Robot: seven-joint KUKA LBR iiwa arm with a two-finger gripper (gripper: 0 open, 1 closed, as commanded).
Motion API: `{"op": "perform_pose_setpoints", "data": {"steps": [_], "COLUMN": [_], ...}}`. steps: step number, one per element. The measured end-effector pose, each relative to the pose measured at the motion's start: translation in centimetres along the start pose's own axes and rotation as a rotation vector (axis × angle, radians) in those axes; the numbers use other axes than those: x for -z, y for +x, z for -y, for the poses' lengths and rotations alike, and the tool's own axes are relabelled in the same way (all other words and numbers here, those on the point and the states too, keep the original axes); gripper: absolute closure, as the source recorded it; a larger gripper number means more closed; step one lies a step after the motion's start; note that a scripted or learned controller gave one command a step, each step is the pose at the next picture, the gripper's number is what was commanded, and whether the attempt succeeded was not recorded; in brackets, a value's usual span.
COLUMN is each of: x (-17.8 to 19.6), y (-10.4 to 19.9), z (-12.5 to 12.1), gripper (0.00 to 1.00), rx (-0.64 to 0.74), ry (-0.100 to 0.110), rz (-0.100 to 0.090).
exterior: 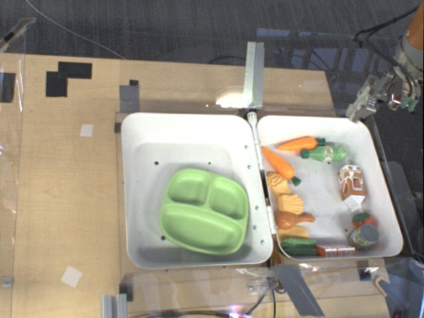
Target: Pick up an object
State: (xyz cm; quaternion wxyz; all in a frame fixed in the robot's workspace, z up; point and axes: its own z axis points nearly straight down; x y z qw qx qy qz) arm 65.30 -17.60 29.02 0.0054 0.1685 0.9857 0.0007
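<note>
While gripper (363, 105) hovers off-bin, carrots (296, 144) crowd bottle (326, 154).

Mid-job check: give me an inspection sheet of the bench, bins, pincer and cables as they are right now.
Surface: wooden bench bearing two white bins side by side.
Job's things: right bin holds two carrots, a green bottle, a brown-and-white carton, a green vegetable and other toy foods.
Clutter: left bin holds a green divided plate.
Grippers: pincer above the right bin's far right corner, nothing seen between its fingers.
Cables: thin wire across the floor, far left.
Surroundings: dark carpet.
</note>
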Motion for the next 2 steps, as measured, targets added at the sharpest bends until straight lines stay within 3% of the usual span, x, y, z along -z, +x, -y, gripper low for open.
{"op": "perform_pose_setpoints", "data": {"steps": [1, 2], "x": [-2.0, -3.3], "y": [7.8, 15.3], "z": [-8.5, -13.6], "gripper": [1.00, 1.00], "rx": [-0.087, -0.207], "ry": [-0.002, -0.001], "rz": [-0.004, -0.005]}}
